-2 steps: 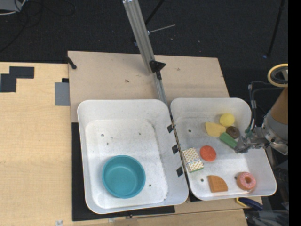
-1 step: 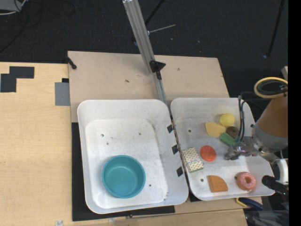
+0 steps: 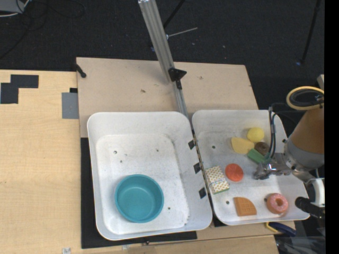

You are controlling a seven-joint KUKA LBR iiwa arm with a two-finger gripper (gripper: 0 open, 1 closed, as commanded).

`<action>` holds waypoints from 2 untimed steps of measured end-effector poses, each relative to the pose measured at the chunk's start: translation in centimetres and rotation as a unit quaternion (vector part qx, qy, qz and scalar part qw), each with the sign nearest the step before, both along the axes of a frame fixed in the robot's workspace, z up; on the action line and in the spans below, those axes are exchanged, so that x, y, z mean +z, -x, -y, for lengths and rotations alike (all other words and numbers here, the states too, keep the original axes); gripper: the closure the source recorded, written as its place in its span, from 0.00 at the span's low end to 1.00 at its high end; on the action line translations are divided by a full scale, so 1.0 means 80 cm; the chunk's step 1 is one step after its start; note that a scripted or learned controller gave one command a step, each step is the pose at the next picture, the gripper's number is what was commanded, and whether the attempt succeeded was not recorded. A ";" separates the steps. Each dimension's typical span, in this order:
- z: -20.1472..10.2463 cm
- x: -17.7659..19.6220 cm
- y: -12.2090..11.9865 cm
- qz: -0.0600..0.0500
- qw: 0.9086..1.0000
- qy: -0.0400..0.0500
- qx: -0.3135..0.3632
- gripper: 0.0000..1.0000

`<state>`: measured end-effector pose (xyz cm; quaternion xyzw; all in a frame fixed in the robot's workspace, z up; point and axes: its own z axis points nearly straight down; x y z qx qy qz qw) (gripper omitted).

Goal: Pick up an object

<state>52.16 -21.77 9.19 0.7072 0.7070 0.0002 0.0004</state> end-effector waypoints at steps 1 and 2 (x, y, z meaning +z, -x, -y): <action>0.000 0.013 0.000 0.000 1.000 0.000 0.000 1.00; 0.001 0.086 0.009 0.002 1.000 0.001 0.000 1.00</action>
